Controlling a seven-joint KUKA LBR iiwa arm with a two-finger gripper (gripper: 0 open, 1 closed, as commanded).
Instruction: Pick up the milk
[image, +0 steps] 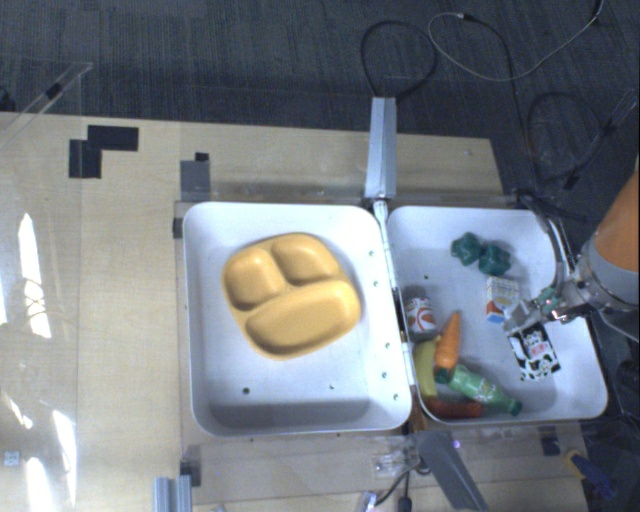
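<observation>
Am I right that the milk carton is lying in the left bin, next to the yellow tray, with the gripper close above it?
Not quite: the milk carton lies in the right bin, not the left bin beside the yellow tray. The camera view shows it near that bin's right wall, with the gripper close above it.

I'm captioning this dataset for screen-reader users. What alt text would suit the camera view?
A gripper hovers right above a cow-patterned milk carton in the right white bin, which also holds a carrot, a green bottle, a can and a green toy. The left white bin holds a yellow divided tray.
</observation>
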